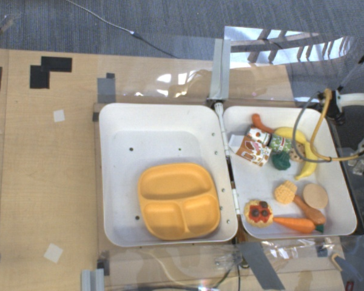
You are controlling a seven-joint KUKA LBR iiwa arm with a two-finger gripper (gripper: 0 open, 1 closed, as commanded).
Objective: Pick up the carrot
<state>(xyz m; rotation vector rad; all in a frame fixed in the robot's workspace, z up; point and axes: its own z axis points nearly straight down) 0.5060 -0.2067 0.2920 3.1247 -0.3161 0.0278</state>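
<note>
Two white bins [109, 162] on a wooden bench [42, 180], grey carpet [139, 5] beyond — carrot [295, 225] near right bin's front edge.

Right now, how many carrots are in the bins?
1. The carrot lies along the front edge of the right bin, beside the small pizza. Another could hide under the pile behind.

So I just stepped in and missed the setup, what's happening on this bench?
Nothing is being handled at this moment. The carrot lies at the near edge of the right bin, beside a small pizza toy, with a banana and other toy food further back. The left bin holds a yellow divided tray.
</note>
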